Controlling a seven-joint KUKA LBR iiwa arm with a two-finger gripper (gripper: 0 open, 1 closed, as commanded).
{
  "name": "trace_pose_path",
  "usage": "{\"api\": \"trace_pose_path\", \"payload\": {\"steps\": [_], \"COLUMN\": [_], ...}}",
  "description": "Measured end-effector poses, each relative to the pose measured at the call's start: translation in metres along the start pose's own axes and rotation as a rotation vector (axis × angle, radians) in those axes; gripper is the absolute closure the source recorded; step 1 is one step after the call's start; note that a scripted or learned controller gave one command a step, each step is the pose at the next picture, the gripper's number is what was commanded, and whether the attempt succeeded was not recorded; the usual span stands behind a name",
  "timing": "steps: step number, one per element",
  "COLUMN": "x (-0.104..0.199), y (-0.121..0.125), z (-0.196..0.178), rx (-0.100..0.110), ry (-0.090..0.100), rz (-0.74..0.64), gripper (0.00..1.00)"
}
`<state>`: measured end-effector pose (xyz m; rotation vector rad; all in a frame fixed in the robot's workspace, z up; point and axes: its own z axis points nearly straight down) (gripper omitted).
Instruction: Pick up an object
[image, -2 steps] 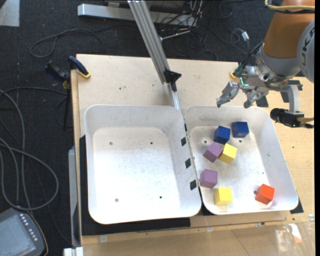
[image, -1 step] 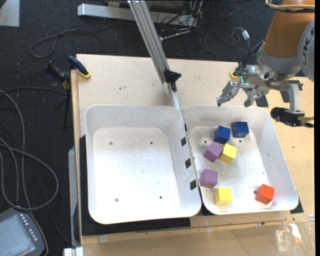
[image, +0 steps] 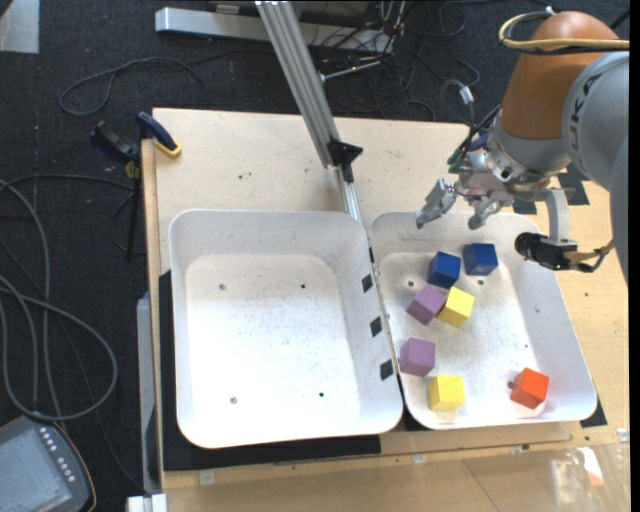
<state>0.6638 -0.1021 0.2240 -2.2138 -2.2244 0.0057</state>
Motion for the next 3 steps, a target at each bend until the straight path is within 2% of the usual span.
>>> {"api": "trace_pose_path", "payload": {"steps": [2, 3], "x": [-0.002, -0.002], "y": [0.008, 0.01], "z": [0.092, 0.078], "rx": [-0.001, -0.008], "ry": [0.0, -0.001], "rz": [0.001, 0.001], "gripper": [0.0, 1.0]}}
